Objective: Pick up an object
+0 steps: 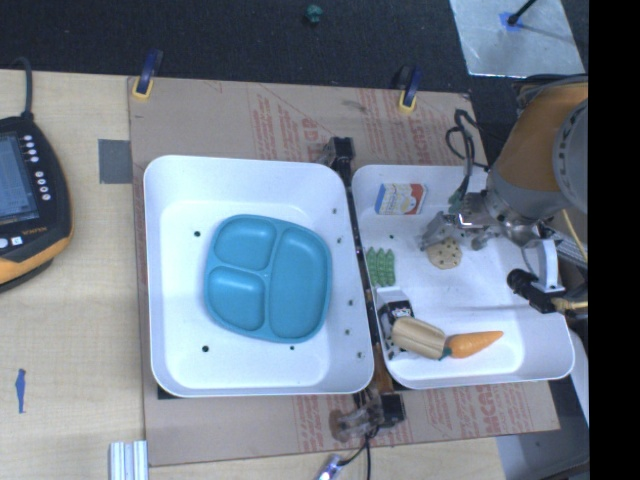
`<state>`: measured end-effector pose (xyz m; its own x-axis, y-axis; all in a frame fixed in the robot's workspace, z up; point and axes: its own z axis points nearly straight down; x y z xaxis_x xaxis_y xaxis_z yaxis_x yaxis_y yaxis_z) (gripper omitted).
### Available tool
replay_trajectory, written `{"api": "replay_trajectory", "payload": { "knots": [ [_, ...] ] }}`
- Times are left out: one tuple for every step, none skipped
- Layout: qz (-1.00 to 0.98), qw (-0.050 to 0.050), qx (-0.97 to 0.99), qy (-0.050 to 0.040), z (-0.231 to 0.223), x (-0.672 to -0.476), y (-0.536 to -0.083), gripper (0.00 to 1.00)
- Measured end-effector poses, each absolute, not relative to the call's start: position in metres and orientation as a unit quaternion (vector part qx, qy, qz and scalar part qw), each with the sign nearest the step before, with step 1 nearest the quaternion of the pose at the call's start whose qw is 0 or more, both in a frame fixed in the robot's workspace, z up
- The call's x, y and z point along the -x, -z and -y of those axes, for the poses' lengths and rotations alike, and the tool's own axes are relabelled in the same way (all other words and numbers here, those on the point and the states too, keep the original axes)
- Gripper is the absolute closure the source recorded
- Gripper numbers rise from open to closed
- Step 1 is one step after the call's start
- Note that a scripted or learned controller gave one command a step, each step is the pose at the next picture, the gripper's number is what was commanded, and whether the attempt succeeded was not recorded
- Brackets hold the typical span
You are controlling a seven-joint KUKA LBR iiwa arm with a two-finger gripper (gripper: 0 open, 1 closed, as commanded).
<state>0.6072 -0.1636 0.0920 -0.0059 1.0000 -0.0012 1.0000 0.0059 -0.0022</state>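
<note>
the only printing i can make out is the faded red lettering running along the cardboard sheet [250, 108] under the bins, too faint to read, and the small white carton [400, 199] with a blue and orange label near the far edge of the right bin [540, 363]; its words are too small to make out. a black and orange handheld pendant [25, 203] with a lit screen lies at the bench's left edge, its screen text unreadable.

the gripper [452, 230] hangs over the right bin's middle, toward its far half, on the grey arm [545, 168] coming in from the right edge. whether its fingers are apart or together i cannot tell from here. directly at its tip, just on the near side, sits a round tan cookie [443, 256] with dark specks, touching or nearly touching the metal; nothing is seen lifted.

along the right bin's left wall lies a green ridged piece [380, 266]. near the front left corner are a small black item [392, 313], a tan cylinder [418, 337], and an orange carrot [473, 344] touching the cylinder's right end, all well apart from the gripper.

the left bin [175, 363] carries a blue divided plate [268, 278] at its centre.
</note>
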Motion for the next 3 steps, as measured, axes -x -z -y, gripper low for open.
{"api": "replay_trajectory", "payload": {
  "knots": [
    [0.710,-0.002,0.704,-0.0003,0.165,-0.609,-0.105,1.00],
    [0.710,-0.002,0.704,-0.0004,0.165,-0.609,-0.105,0.00],
    [0.709,0.001,0.705,-0.0019,0.138,-0.599,-0.092,0.00]
  ]
}}
